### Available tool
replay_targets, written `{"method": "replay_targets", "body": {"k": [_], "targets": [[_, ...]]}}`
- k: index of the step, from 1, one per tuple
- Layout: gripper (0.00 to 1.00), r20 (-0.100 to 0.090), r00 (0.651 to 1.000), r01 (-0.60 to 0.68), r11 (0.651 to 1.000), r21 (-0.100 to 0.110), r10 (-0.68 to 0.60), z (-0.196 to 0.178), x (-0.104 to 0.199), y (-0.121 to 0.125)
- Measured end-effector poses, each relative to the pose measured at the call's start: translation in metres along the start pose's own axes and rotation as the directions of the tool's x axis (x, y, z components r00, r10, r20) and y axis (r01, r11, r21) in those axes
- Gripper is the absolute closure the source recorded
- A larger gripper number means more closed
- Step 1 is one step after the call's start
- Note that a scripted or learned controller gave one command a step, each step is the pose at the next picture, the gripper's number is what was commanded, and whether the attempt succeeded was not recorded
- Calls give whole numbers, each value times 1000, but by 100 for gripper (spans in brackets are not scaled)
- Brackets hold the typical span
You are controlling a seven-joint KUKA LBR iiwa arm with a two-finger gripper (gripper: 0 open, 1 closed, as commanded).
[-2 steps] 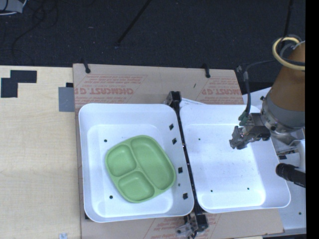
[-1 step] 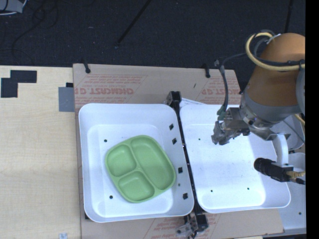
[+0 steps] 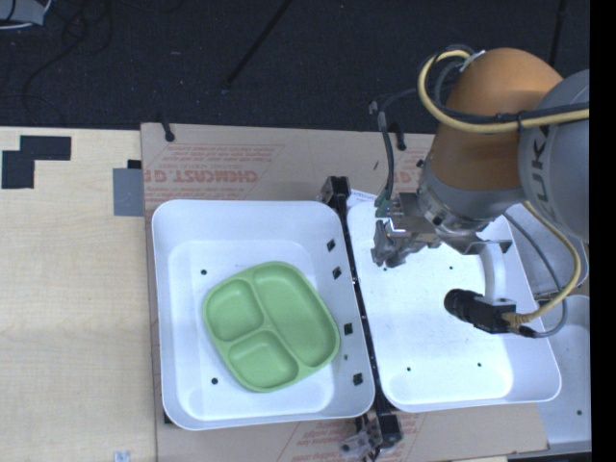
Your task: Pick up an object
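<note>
Camera view: claw point(image 3: 388, 245) low over right bin point(image 3: 462, 383), near its upper-left corner, just beside the divide between bins; cannot tell how far open, nor anything held. Green plate point(image 3: 270, 326) well left of claw and a little nearer the camera, flat in left bin point(image 3: 183, 258) on counter point(image 3: 67, 306).

Most of the left bin's point(image 3: 173, 258) floor is taken up by a green divided plate point(image 3: 269, 326), with bare strips left along the far wall and the left side. In the right bin point(image 3: 539, 383) the far half is crowded by the arm point(image 3: 491, 114) and its gripper point(image 3: 387, 243); open floor is left toward the near edge. The two bins are parted by a black clamped ridge point(image 3: 351, 296)
</note>
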State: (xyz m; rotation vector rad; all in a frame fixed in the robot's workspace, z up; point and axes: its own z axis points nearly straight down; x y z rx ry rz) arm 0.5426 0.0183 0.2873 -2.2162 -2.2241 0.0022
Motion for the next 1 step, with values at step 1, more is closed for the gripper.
{"method": "replay_targets", "body": {"k": [1], "targets": [[100, 0, 1000, 1, 1000, 0, -1, 4, 49, 16]]}}
